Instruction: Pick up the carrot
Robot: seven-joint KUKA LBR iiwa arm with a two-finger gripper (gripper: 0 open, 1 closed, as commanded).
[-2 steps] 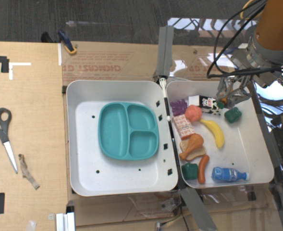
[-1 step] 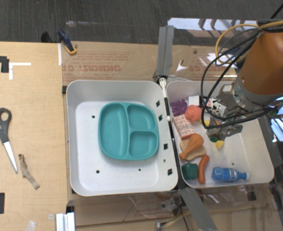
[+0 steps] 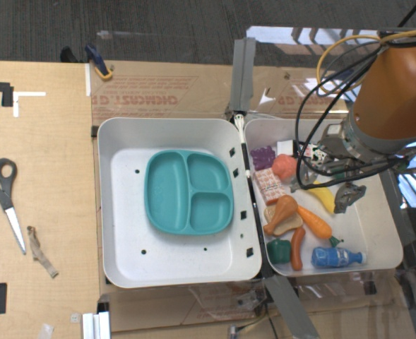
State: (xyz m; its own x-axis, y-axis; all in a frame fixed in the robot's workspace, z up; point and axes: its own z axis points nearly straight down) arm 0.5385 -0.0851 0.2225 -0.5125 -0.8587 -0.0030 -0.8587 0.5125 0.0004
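We judge the small orange tapered plastic carrot (image 3: 315, 222), lower right, light, stiff, slick; grab mid-body; two-finger gripper (image 3: 349, 195) state we cannot tell

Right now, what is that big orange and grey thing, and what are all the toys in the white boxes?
That is a robot arm, reaching in from the right. One camera looks down from above. Its gripper hovers over the right bin, which holds toy food: a carrot, a banana, a chicken leg, a peach and a blue bottle. The left bin holds a teal plate. Scissors lie on the bench. I cannot see it holding anything.
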